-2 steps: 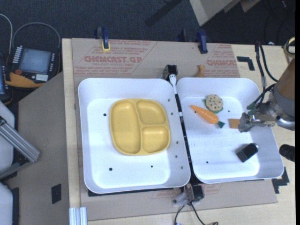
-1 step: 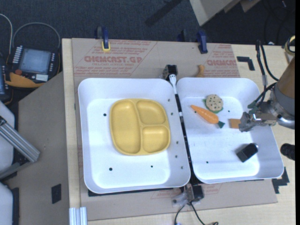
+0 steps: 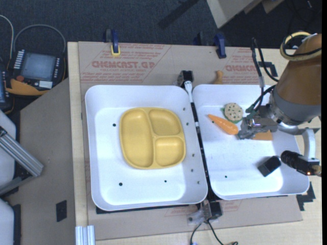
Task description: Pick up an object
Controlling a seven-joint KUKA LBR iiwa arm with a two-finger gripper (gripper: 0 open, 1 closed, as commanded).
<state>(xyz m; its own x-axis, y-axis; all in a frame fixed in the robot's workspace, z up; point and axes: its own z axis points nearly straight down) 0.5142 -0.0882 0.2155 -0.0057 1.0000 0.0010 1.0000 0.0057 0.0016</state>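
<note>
Yellow divided plate in left bin.

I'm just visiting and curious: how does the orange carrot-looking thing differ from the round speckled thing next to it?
The carrot is long, tapered and plain orange; the round piece is a pale disc with dark specks. The carrot lies slanted, its thick end reaching toward the tool; the disc sits just behind it, farther from the near rim. Both lie in the right bin, close together.
</note>
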